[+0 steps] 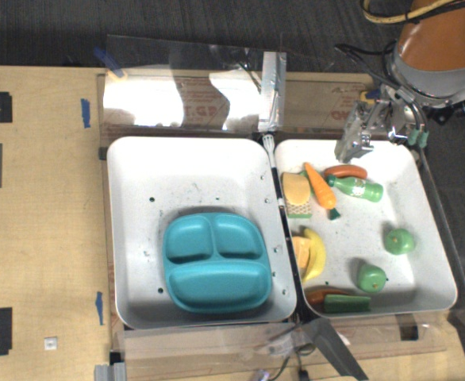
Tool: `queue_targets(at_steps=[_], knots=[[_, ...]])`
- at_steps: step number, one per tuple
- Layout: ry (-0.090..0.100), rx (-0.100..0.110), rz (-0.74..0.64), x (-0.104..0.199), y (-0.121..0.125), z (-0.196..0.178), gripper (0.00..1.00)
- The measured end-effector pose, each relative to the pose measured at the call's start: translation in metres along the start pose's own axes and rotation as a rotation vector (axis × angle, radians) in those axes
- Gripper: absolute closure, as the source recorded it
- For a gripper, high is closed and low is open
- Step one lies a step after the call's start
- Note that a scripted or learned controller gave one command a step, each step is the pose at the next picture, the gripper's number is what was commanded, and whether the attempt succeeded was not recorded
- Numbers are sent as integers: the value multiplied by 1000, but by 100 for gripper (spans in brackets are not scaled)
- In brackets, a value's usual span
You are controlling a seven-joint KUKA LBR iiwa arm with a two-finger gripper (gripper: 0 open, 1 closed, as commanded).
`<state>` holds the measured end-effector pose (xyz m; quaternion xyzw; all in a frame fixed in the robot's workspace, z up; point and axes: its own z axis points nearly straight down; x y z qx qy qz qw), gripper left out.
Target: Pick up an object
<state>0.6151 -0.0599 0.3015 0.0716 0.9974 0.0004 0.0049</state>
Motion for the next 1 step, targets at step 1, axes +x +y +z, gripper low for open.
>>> queue_targets(at_steps=[1], knots=[[2,1,98,-47,-18,15,100]])
